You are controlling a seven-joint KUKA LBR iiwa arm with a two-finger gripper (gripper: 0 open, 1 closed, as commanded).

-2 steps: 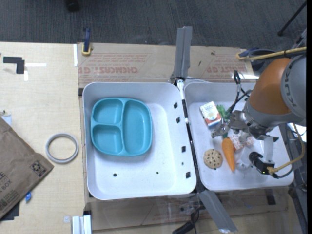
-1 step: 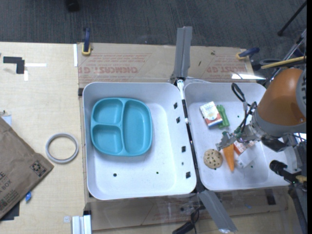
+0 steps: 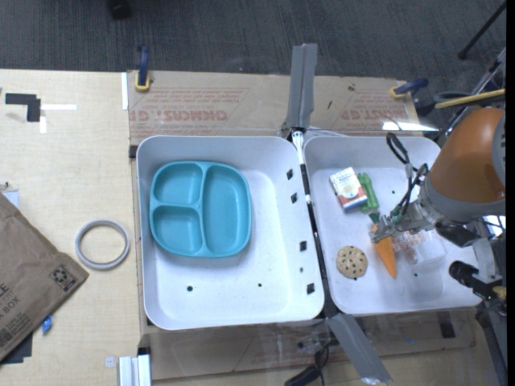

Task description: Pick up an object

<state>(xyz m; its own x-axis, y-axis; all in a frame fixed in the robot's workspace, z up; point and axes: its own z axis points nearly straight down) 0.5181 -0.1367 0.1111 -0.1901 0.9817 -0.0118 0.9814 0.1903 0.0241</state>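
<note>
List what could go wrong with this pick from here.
1. The claw sits right at the top of the orange carrot-shaped toy, so a grip may catch just its tip and slip.
2. The cookie lies close beside the toy and could get nudged.
3. The small box and green item lie just behind; a sideways move might knock them.

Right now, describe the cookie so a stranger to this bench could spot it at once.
Start at the right-hand white bin, where the tool is working. Look toward its near-left part, close to the divider between the bins. The cookie lies flat just left of the orange carrot-shaped toy; it is the one round, tan, dark-speckled disc there.
</note>
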